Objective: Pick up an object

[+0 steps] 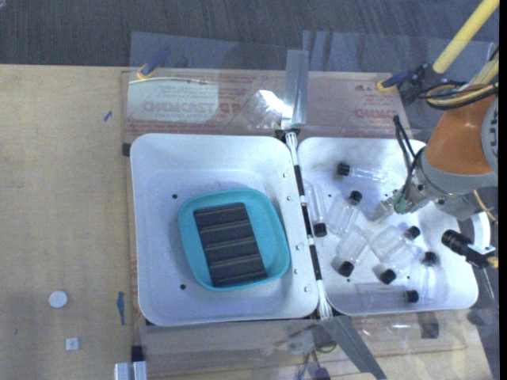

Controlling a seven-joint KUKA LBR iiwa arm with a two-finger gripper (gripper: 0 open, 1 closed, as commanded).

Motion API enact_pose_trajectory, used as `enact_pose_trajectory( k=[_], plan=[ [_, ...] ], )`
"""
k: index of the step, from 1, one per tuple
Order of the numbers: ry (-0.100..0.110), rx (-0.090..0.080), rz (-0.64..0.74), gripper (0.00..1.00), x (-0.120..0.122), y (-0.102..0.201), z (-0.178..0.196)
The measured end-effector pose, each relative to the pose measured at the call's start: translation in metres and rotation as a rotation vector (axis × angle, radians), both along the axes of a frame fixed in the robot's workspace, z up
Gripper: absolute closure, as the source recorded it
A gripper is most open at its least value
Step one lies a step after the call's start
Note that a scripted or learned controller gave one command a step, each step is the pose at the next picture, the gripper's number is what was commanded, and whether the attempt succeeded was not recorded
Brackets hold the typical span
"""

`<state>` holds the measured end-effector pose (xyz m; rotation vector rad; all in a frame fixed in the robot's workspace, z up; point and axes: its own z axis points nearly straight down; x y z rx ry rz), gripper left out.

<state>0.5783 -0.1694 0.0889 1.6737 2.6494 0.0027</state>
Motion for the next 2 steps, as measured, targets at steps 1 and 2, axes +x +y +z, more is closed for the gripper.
enact_pose_trajectory(
  k=[1,2],
  plan=[
    [0.0,0.0,0.0,0.0,0.0,0.0,-0.001],
    [-0.006,0.0,-0.001,1.0,0.002,0.0,0.011]
  ],
)
